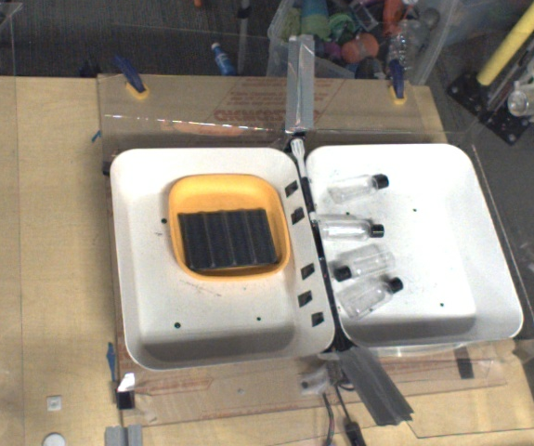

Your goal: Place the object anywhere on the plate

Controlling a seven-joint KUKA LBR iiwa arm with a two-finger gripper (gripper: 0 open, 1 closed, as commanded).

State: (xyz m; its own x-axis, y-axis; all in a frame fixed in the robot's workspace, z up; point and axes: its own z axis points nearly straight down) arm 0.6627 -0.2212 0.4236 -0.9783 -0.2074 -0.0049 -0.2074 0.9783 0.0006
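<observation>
Currently the orange plate (pixel 218 187) is sitting in the left bin (pixel 146 295), a little toward the twelve o'clock side of that bin's floor. A dark ridged slab (pixel 227 238) is lying flat on the plate, filling most of its well and leaning toward the plate's six o'clock edge, with the orange rim showing all around it. Its ridges are running from twelve to six o'clock.

Over at three o'clock from the plate, the right bin (pixel 443 230) is holding four clear vials with black caps, all lying on their sides near the bin's nine o'clock wall. One vial (pixel 358 187) is lying toward twelve o'clock, a second (pixel 348 228) just below it, a third (pixel 358 265) below that, and the fourth (pixel 369 294) nearest six o'clock. All four are lying well apart from the slab, with the wall where the two bins meet (pixel 304 249) running between them.

As for the gripper, whether it is wide, narrow or holding anything I cannot tell, so its place relative to the slab cannot be told either.

Both bins are resting on the wooden bench (pixel 25 249), and a tub of coloured toys (pixel 359 7) is standing beyond it at twelve o'clock.
</observation>
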